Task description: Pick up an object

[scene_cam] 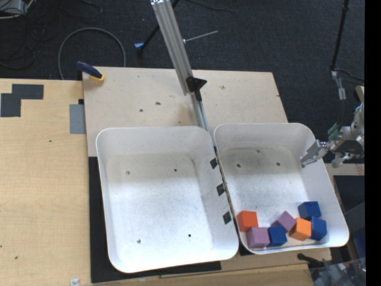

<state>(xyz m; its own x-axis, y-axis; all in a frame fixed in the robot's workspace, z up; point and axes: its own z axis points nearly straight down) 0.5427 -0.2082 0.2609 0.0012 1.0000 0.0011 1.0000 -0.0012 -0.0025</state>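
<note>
Several small foam cubes lie bunched in the front corner of the right bin point(262, 142). Among them are an orange cube point(247, 220), a purple cube point(258, 237), a blue cube point(277, 235), a second purple one point(287, 220), a second orange one point(302, 228) and a blue cube point(309, 209) at the back of the group. My gripper point(314, 152) hangs at the bin's right rim, well behind the cubes and apart from them. Nothing shows in its grasp.
The left bin point(119, 142) sits beside the right one, with black clips point(220, 189) along the shared wall. A slanted aluminium post point(175, 46) rises behind the bins. A blue clamp point(89, 70) lies at the board's far left corner.
</note>
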